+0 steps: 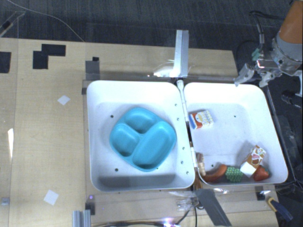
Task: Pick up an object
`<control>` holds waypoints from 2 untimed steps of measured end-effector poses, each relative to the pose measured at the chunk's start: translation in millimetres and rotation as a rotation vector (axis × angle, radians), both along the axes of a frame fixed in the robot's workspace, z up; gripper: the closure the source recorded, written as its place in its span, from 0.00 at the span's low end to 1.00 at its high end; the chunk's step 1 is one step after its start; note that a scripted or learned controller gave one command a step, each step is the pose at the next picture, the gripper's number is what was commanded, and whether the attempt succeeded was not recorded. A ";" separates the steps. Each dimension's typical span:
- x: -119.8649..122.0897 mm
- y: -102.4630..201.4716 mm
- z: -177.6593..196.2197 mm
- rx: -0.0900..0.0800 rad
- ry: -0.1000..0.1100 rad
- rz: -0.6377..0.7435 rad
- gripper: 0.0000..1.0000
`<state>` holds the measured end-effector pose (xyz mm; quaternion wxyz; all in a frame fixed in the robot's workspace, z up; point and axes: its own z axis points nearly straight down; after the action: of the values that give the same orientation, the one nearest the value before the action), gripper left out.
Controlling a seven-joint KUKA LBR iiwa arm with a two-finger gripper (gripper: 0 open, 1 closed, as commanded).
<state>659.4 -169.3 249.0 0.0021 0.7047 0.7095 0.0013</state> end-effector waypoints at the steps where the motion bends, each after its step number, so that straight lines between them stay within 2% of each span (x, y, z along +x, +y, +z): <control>1: 10.5 62.2 -111.3 0.001 0.001 -0.047 0.00; 2: 5.6 124.5 -61.8 -0.001 -0.002 0.309 0.00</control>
<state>665.0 -44.8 187.2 0.0029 0.5873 0.8094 0.0021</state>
